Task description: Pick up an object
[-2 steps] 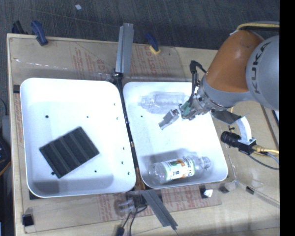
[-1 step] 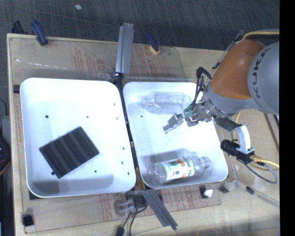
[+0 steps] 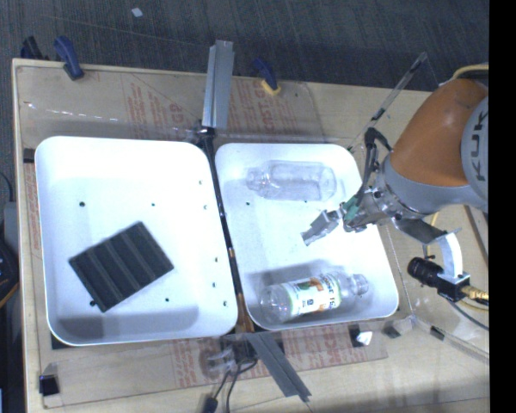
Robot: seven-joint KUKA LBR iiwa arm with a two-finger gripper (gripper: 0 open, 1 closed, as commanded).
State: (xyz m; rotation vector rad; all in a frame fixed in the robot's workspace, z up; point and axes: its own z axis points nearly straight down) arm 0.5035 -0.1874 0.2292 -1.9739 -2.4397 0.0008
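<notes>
Nearest us, by the tabletop's (image 3: 138, 364) front edge, we see a labelled plastic bottle (image 3: 314, 295) lying on its side along the right bin's (image 3: 241, 231) front wall. In the left bin (image 3: 47, 231) a dark ribbed panel (image 3: 120, 265) lies flat. Mid-bin on the right, the end effector (image 3: 320, 227) hovers; whether it is spread we cannot tell. Farther back, a clear bottle (image 3: 291, 181) lies, perhaps crushed.
</notes>
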